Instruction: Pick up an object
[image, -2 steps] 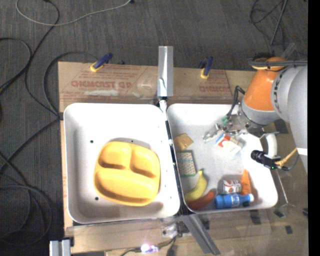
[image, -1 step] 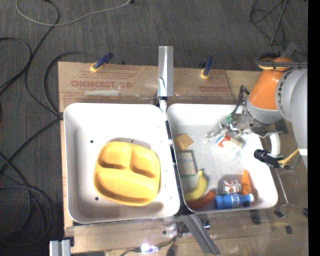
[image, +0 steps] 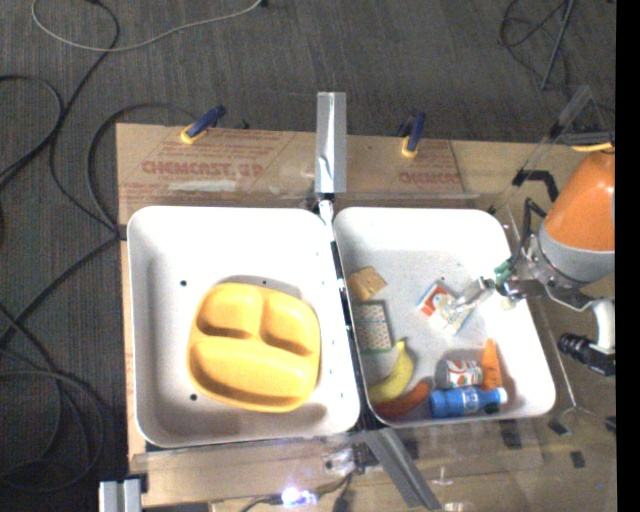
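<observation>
Here, end effector (image: 472, 293) over small red-and-white carton (image: 438, 301), lying flat

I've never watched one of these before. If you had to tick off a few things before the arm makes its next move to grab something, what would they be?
1. Gripper is over the right bin: ok.
2. A target lies under it, the small red and white carton: ok.
3. Fingers around the carton: cannot tell.
4. Room around the carton, with the can and carrot lying apart from it: ok.
5. Yellow tray sits alone in the left bin, away from the arm: ok.
</observation>
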